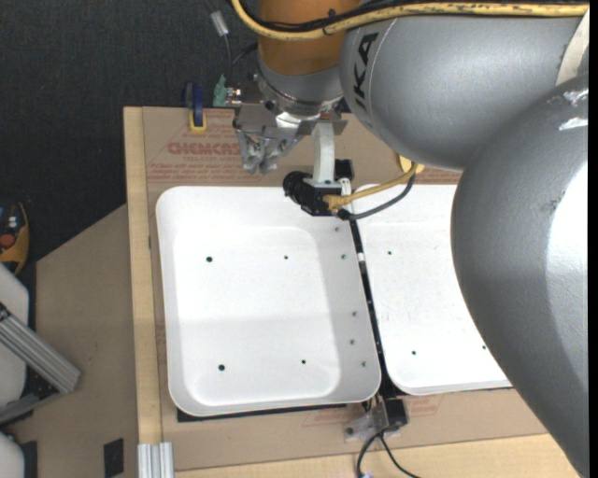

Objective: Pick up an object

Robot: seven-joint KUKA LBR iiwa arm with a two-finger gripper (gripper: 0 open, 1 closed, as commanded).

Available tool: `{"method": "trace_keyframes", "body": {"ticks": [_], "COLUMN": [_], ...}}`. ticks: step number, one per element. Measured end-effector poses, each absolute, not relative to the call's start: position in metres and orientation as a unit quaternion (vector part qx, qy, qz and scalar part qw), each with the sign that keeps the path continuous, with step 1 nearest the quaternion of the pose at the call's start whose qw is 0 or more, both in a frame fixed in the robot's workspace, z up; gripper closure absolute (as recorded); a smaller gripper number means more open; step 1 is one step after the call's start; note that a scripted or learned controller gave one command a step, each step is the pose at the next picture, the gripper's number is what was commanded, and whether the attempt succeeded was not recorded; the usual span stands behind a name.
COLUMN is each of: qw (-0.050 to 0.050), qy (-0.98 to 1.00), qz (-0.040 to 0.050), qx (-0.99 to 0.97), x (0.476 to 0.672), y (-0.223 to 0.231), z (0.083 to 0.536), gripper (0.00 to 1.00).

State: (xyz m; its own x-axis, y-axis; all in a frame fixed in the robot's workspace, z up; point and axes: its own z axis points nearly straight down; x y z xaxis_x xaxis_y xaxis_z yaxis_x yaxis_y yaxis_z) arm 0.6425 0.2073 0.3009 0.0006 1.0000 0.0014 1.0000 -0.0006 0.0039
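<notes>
I am holding my gripper (pixel 264 154) above the far rim of the bin on the view's left (pixel 168 280), over the strip of brown bench (pixel 145 233) just beyond it. From this angle I cannot tell how far it is open, nor whether it is gripping anything. I cannot tell where the thing I am meant to pick up is lying, so I am not placing it relative to my tool. A black fitting (pixel 306 191) with a yellow cable (pixel 378 191) is hanging just beside the gripper, over the gap between the left bin and the right bin (pixel 439 280). My grey arm (pixel 448 84) is covering much of the right bin, with its orange band (pixel 290 23) directly above the gripper.
</notes>
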Motion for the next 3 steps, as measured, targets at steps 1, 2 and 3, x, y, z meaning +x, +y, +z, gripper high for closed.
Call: {"method": "trace_keyframes", "body": {"ticks": [1, 2, 3], "qw": [0.002, -0.001, 0.001], "qy": [0.706, 0.708, 0.706], "qz": [0.0024, -0.0012, 0.001], "qx": [0.708, 0.706, 0.708], "x": [0.63, 0.667, 0.664], "y": [0.186, 0.226, 0.19], "z": [0.338, 0.252, 0.284], "gripper": [1.0, 1.0, 1.0]}}
